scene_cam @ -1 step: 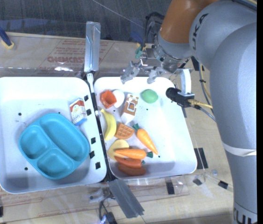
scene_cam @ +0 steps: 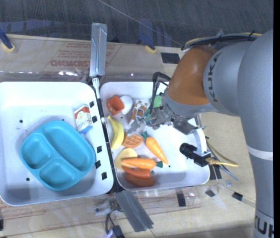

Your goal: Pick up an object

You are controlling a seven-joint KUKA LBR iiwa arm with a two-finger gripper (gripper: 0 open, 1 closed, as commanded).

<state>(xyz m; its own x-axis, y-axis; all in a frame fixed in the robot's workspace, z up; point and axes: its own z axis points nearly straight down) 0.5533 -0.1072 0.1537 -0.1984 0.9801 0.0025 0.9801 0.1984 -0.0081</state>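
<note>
— While the gripper [scene_cam: 147, 119] sits low in the right bin [scene_cam: 179, 175], can you read its state?

— I cannot tell; the wrist hides it. Nothing visibly rests in its grasp.

— Where are the candidate objects?

— Crowded beneath and beside it: a waffle [scene_cam: 133, 141], a carrot [scene_cam: 156, 149], a banana [scene_cam: 116, 132], all near or touching.

— Risk?

— In my judgement, a closing grasp may catch two items or nudge one aside, because they lie so tightly packed. The blue tray [scene_cam: 55, 153] occupies the left bin [scene_cam: 11, 98].
</note>
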